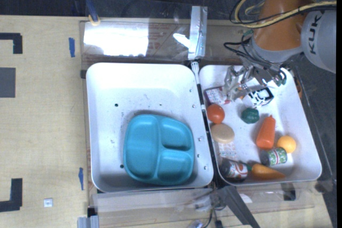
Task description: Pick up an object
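Gripper [241, 84] hangs over back-left part of right bin [307, 131], above a crumpled packet [215, 95]; cannot tell its state, metal parts blur together. Nothing visibly held. Objects lie loose in the right bin: red tomato [216, 113], beige egg-like piece [222, 132], dark green round item [249, 115], orange carrot-shaped piece [266, 131], yellow-orange ball [286, 143], small green can [274, 157], another carrot [265, 171], possibly a dark bottle [234, 168] at front. Left bin [107, 88] holds a blue divided plate [158, 149]. Both bins sit on the worktop [37, 115].

One fixed overhead camera, slanted down over both bins [96, 115].
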